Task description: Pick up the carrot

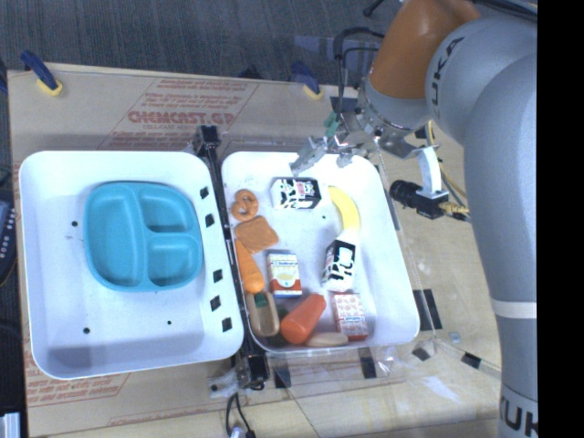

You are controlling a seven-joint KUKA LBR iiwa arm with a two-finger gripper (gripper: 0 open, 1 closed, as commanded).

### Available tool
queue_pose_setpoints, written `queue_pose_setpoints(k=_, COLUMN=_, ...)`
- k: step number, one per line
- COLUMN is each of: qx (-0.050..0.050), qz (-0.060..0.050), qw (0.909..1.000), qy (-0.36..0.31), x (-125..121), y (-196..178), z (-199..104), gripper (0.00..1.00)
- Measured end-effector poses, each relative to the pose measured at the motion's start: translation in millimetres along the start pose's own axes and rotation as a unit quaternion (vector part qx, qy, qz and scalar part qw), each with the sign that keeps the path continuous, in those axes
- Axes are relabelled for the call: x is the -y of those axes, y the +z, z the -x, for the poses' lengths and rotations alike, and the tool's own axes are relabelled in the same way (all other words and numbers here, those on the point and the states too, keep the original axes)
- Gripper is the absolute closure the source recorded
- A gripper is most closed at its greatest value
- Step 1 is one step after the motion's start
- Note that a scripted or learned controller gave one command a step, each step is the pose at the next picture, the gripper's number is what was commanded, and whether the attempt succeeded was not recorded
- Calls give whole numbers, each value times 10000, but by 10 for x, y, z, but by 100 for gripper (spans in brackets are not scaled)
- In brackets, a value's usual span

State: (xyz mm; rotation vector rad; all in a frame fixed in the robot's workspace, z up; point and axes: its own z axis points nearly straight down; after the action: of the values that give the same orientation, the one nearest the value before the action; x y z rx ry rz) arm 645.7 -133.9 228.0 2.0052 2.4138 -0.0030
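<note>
The pincer (327,146) hovers over the far rim of the right bin (394,272), up at the back edge, with the grey arm (484,153) reaching in from the right. The carrot (249,270) lies well away from it: down and to the left in the view, along the bin's left wall, near the divider between the two bins.

The carrot's long axis runs roughly near-to-far, parallel with that wall, leaning a touch. A brown piece of toast (256,234) sits just beyond its far end, and a small juice carton (286,274) stands just beside it on the right. A fatter red-orange sausage-like piece (303,318) lies near the front, slanted, and could be mistaken for the target.

On the pincer itself, two pale fingers splay outward and look parted, with nothing between them. It's touching nothing in the bin, as far as the view tells.

My read: the move ahead is a long diagonal across the bin toward the left wall. The fingers would want to straddle the carrot across its width, and the wall on one side and the carton on the other leave tight room for that.
</note>
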Motion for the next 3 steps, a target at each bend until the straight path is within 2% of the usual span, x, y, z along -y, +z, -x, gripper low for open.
queue_pose_setpoints(k=1, qx=-32, qz=-37, qw=9986, qy=-532, x=269, y=690, z=-317, gripper=0)
queue_pose_setpoints(k=2, qx=10, qz=36, qw=9958, qy=-920, x=-148, y=-210, z=-87, gripper=0)
queue_pose_setpoints(k=3, qx=-13, qz=0, qw=9943, qy=-1070, x=347, y=-355, z=-267, gripper=0)
